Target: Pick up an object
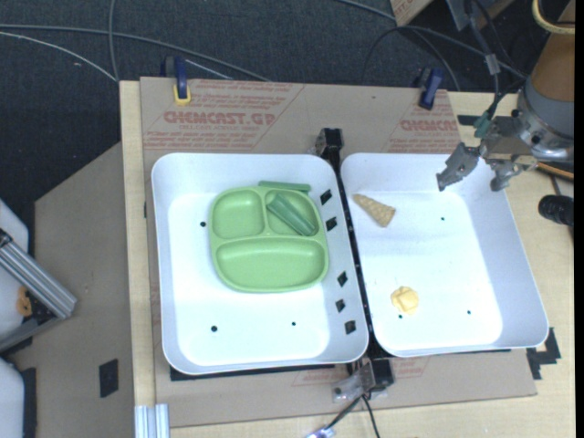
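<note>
yellow and small, the lumpy block [405, 299] lies at about six o'clock in the right bin [511, 245]; a tan wedge [375, 209] sits near ten o'clock. neither is lifted yet, so the pick looks barely begun. the gripper [476, 173] hovers at the bin's one o'clock rim, fingers spread apart, holding nothing.

Two bins sit side by side on the desk [237, 108]. The left bin [182, 327] holds a divided plate [265, 263] near its centre, with a pod [292, 213] in the plate's 1 o'clock compartment. In the right bin [493, 281], a wedge [375, 209] lies at 10 o'clock and a lump [405, 299] at 7 o'clock, well apart. The end effector [476, 173] hangs over that bin's 1 o'clock corner.
</note>
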Motion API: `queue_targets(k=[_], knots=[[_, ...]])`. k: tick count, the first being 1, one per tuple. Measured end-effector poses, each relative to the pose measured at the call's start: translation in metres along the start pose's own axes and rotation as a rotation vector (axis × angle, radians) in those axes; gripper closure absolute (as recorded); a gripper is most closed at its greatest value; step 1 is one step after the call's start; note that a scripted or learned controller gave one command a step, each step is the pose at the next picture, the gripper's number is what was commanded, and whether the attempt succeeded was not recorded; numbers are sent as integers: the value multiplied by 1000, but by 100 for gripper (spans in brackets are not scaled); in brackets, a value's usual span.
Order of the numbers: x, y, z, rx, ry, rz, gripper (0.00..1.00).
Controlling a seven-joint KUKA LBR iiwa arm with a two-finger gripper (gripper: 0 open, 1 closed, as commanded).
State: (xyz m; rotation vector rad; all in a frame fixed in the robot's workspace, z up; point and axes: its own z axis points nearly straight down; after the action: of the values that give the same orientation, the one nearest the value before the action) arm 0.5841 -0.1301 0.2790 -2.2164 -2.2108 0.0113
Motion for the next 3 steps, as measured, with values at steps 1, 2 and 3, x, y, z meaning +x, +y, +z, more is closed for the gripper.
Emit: queue_targets(k=[1, 2, 3], knots=[[0, 2, -6, -12, -2, -3, 0], [-2, 0, 57, -5, -1, -2, 0], [-7, 9, 108, -7, -1, -2, 0]])
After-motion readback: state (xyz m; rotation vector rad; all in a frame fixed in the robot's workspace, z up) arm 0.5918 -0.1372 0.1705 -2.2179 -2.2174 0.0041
